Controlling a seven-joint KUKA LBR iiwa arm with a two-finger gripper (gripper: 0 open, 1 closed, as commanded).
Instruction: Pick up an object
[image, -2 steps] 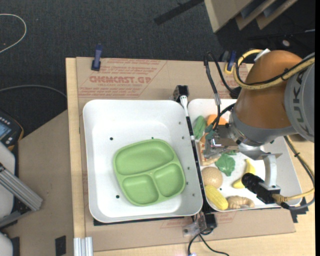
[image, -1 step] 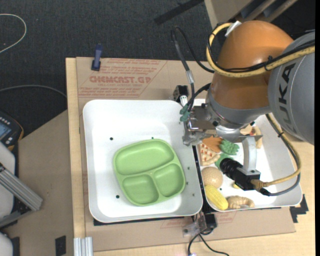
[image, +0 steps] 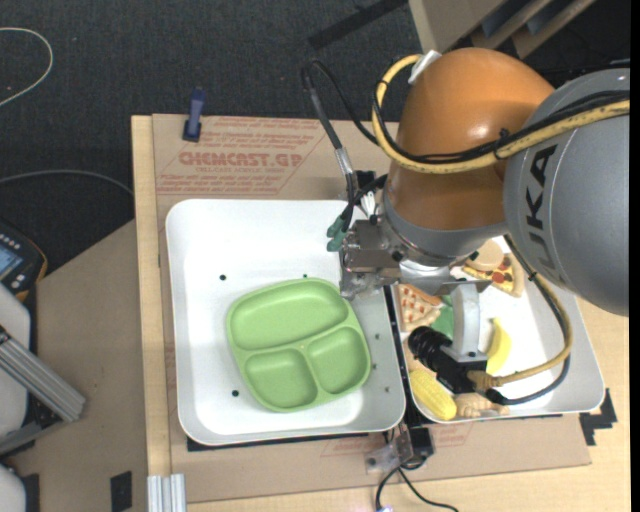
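From the fixed camera above the bench, the grey arm (image: 570, 190) with its orange band (image: 465, 130) reached in from the right and hung over the seam between the two white bins, covering much of the right bin (image: 585, 385). The gripper (image: 365, 262) sat low at the inner edge of the left bin (image: 190, 300), near that bin's far right corner, just above the far right corner of the green divided plate (image: 297, 343); whether it was open, closed or gripping anything could not be told, as the wrist hid its tips. The plate lay flat in the near right part of the left bin, three compartments facing up, its right edge close to the bin's right wall. In the right bin, near the front edge, lay a jumble of toy food: a yellow corn cob (image: 432, 395) at the near left corner, a banana (image: 497, 347) toward the middle, a pizza slice (image: 413, 302) at the left wall under the wrist, and a black piece (image: 440, 358) between pizza and corn. Both bins rested on a brown cardboard sheet (image: 250, 155) printed in red along its far edge, with a small blue clip (image: 194, 115) at its far left corner.
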